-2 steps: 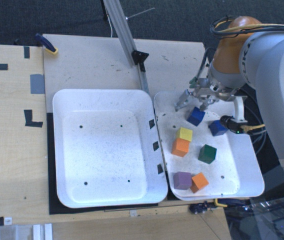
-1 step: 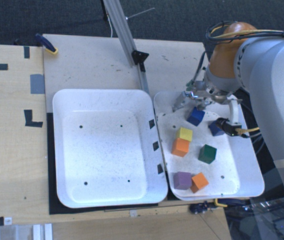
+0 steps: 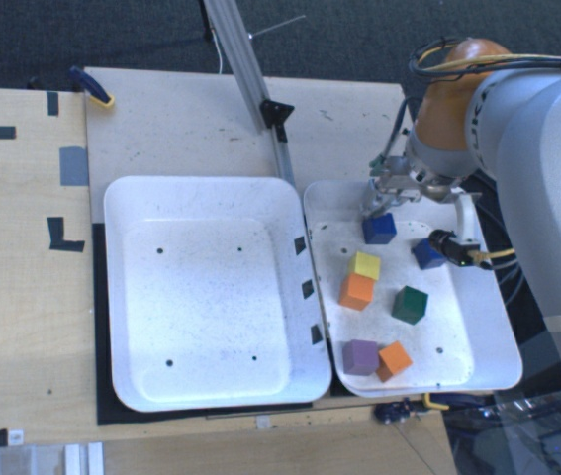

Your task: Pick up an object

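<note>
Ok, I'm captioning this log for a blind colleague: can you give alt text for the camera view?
The grey arm's gripper hangs just above a blue cube at the far end of the right white bin. That bin also holds yellow, orange, green, purple, orange and blue blocks.

white bins [image 3: 201, 191]; blue, yellow, orange, green, perhaps purple cubes [image 3: 361, 356].

bench: pale wood top [image 3: 23, 295] | floor: dark carpet [image 3: 82, 13] | pole: grey metal, slanted [image 3: 240, 52]

Even bright overhead light, soft shadows, mild glare on white bins [image 3: 132, 206], slight blur
</note>
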`<state>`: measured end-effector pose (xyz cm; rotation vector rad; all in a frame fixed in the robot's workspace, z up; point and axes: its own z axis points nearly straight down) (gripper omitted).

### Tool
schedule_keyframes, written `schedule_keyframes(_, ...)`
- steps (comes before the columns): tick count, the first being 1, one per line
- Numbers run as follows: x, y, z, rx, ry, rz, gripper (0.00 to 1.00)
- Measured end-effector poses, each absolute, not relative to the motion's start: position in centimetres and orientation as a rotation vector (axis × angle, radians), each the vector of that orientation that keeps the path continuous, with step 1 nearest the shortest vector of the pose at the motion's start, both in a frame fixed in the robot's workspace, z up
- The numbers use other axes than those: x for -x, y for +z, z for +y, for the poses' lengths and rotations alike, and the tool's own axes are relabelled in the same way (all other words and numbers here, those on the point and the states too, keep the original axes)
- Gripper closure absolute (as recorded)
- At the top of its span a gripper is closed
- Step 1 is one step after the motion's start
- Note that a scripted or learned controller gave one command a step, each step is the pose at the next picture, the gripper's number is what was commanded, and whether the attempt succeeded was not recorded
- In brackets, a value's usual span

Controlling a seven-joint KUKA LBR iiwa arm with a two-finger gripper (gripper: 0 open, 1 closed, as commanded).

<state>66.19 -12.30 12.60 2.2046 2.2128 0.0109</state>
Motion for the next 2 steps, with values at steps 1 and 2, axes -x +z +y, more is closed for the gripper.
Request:
schedule_keyframes(1,-66.1,16.9,-12.2,-2.218,0.003,2.222,1.00)
schedule_keyframes(2,-66.4,23.2,-11.8,-2.215,0.006,2.221,1.00)
